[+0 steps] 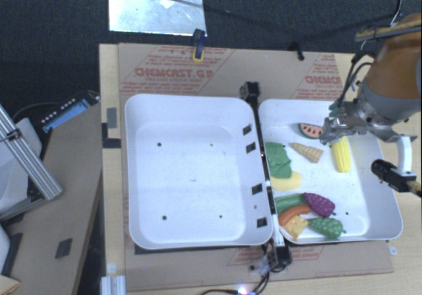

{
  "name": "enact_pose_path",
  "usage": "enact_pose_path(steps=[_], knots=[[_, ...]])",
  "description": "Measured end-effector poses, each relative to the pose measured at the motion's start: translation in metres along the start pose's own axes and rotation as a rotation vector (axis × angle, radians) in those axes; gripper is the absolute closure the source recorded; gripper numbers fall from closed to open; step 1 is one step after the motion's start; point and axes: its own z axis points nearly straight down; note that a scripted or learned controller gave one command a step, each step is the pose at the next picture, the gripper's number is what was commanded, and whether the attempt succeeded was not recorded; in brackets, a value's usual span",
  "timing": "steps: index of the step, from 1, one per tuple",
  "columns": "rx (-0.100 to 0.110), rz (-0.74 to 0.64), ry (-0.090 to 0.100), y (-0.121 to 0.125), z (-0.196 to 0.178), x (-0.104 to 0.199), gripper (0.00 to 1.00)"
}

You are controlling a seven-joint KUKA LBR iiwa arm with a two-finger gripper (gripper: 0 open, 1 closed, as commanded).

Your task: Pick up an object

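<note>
Since the gripper [333, 130] is hovering near the corn cob [341, 155], it should be centred above it; its state cannot be told.

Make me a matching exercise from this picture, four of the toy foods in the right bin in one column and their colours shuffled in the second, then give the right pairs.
Column one:
1. corn cob
2. watermelon slice
3. eggplant
4. leafy vegetable

Column two:
A. purple
B. green
C. yellow
D. red with a dark rind

Pairs: 1-C, 2-D, 3-A, 4-B. All four lie in the right bin, with the gripper above the space between the watermelon slice and the corn cob.
</note>
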Motion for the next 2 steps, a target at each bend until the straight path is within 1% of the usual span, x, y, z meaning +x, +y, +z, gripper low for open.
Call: enact_pose_path(steps=[1,2], knots=[[-0.006,-0.006,0.002,0.041,-0.158,0.037,1.0],[0.007,0.0,0.0,0.101,-0.182,0.012,1.0]])
